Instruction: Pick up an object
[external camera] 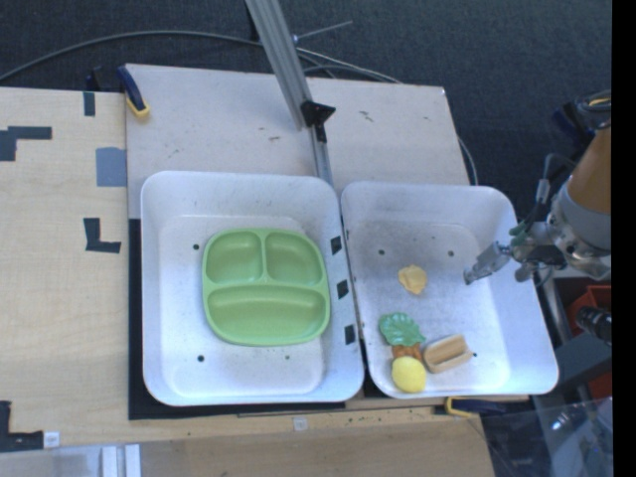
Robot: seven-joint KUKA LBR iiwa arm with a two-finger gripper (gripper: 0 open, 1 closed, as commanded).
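On the left stands the shallow white left bin point(159, 266), and in it lies a light green plastic plate with three compartments point(265, 286); nothing rests on the plate.

Next comes the shallow white right bin point(517, 356), which holds the small things to choose from. A pale yellow crumpled piece point(413, 280) lies alone near the middle of the floor. Lower, close to the front wall, there is a group: a dark green leaf-shaped toy point(399, 327), a round yellow ball like a lemon point(408, 374) just below it, and a tan bun-shaped toy point(446, 353) beside them on the right (these three seem to touch or nearly touch each other).

At the right rim of this bin the grey two-finger gripper point(487, 263) hangs, pointing inward toward the left. It holds nothing. How wide it stands open I cannot tell from here, because the tip is small and dark.

In my judgement the pale yellow piece is the best target, because it lies free with bare floor around it. It is near the gripper, to its left and a little lower. To do this step well, I think the arm should move over this piece, centre on it, and descend straight, so that the fingers close on both sides and do not push it away.
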